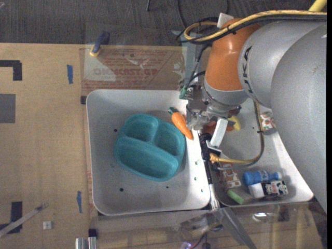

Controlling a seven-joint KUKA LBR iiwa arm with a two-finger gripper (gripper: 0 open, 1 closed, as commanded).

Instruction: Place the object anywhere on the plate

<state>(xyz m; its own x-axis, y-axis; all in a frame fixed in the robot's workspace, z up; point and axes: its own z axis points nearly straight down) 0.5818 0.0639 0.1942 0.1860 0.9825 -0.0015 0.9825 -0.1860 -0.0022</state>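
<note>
One carrot (180, 124), diagonal, tip lower-right

Cardboard-covered bench (41, 154), two white bins (104, 185) side by side

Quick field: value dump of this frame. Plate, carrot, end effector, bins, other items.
plate: teal divided plate, in the left white bin
carrot: orange toy carrot, at the plate's upper right edge, tilted
end effector: low over the divide between the bins, beside the carrot; grip not visible
right bin: holds a blue-capped bottle, a small green piece and a yellow item partly hidden by the arm
task state: unclear whether the carrot rests on the plate
</note>
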